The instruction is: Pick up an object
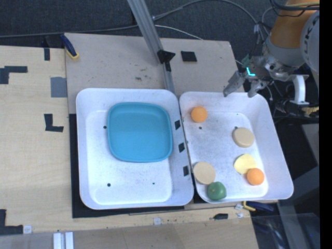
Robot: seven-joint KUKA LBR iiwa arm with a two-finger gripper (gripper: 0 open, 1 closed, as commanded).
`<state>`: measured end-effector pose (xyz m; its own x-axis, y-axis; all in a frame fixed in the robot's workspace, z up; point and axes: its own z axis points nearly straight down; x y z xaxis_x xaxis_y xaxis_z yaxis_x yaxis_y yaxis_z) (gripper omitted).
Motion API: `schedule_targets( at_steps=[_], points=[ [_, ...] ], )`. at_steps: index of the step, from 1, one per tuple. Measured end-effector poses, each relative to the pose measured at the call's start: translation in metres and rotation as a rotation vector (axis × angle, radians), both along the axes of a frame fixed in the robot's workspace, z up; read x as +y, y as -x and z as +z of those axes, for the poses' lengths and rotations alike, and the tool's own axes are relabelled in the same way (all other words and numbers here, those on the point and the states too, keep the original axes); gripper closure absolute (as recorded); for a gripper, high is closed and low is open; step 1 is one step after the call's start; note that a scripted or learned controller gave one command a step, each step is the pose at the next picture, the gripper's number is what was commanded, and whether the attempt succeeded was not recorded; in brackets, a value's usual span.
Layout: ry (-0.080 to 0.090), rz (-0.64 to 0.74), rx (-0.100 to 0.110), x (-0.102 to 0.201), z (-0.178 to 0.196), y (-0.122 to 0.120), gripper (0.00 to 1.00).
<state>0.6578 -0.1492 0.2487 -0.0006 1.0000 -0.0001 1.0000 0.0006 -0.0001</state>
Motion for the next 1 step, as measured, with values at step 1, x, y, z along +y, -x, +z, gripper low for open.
schedule_targets(
  at_steps=[1],
  points=[
    [0.0, 0.0, 0.0, 0.0, -0.0001, 0.0, 0.0]
  ],
)
